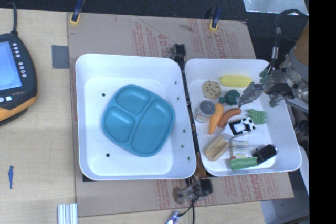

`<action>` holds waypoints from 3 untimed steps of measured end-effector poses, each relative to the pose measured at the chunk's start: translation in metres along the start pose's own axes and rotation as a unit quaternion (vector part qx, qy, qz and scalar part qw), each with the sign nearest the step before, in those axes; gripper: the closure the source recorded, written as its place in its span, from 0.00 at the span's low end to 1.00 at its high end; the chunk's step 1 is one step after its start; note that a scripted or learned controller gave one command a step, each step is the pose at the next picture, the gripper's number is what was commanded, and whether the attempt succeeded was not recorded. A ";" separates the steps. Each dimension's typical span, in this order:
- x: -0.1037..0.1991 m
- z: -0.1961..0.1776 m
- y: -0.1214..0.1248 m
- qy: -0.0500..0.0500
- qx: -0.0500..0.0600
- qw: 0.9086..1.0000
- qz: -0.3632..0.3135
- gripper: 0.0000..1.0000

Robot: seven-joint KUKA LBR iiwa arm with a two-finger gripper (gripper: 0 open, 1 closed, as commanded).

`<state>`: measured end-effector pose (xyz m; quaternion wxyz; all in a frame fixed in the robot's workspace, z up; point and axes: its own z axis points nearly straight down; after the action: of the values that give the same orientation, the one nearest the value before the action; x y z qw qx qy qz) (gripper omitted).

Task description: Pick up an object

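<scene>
**Nothing lifted yet: arm hovering over the toy bin**

The grey two-finger gripper (251,93) is reaching in from the right, fingers spread and holding nothing, so the pick is not yet made. It is hanging above the right shallow white bin (294,157), where the candidate objects are lying: a yellow plastic corn cob (235,81), a speckled round cookie (211,89), an orange toy carrot (215,118) and a black-and-white toy cow (241,126). The left white bin (86,113) is holding a blue divided plastic plate (138,120).
</scene>
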<state>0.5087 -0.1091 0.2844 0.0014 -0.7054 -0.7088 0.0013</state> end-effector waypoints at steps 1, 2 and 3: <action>-0.030 0.105 0.043 0.000 0.001 1.000 0.000 0.00; -0.016 0.162 0.065 -0.001 0.000 1.000 0.000 0.00; -0.019 0.193 0.064 0.000 0.001 1.000 0.000 0.00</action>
<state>0.5725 -0.1275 0.0912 0.0023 -0.7057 -0.7085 0.0023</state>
